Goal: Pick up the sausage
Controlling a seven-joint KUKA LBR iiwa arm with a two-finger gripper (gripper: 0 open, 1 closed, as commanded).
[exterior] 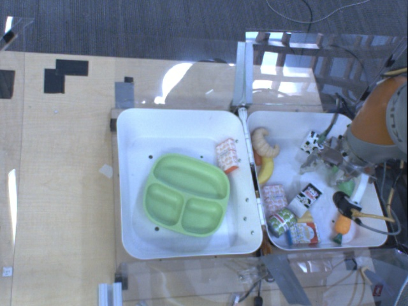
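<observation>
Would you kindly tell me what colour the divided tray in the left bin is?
Light green; the tray shows plainly in the camera view.

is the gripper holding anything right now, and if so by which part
It cannot be told. The gripper sits low in the right bin among the items, with nothing visibly between its fingers; the sausage lies apart, by the bin's left wall.

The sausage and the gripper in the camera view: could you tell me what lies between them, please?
In the camera view, a small black-and-white cow-print toy sits on the white bin floor between the sausage and the gripper; the rest is bare bin floor.
</observation>
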